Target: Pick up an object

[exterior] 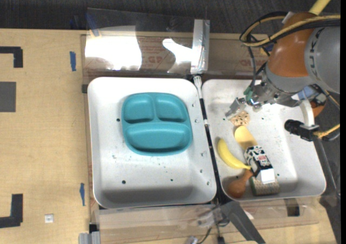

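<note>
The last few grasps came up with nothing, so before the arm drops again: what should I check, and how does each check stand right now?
1. Gripper is over the right bin: ok.
2. Something graspable is near it: ok, a small tan object lies right below it, with the yellow piece and banana further down the view.
3. Gripper is free of any object: cannot tell, too small and blurred.
4. Target stands apart from neighbours: not ok, the tan object and yellow piece sit close together.
5. Cables are clear of the bin: ok.
6. Teal tray is out of the way: ok, it lies in the left bin.
</note>
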Available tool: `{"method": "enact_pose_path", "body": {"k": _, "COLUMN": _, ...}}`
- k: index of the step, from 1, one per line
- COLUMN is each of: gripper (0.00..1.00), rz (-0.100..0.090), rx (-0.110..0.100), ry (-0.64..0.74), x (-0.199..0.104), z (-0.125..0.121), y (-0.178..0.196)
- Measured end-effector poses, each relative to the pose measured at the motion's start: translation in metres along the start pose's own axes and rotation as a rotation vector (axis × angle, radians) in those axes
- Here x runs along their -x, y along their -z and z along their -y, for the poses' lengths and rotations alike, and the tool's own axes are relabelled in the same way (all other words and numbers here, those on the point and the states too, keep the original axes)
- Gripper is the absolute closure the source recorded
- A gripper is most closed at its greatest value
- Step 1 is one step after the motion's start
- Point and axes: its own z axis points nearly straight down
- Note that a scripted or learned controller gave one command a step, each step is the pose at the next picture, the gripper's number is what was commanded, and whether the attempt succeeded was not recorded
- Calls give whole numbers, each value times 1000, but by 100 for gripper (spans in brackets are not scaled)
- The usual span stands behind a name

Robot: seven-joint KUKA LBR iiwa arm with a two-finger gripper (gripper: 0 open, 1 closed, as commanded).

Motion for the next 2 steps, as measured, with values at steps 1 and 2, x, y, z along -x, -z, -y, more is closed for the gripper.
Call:
{"method": "enact_pose_path", "body": {"k": 1, "gripper": 0, "rz": 6, "rx": 9, "ry": 41, "x": -5, "z": 14, "y": -43}}
{"method": "enact_pose_path", "body": {"k": 2, "gripper": 0, "rz": 4, "rx": 7, "ry": -16, "x": -8, "z": 66, "y": -43}}
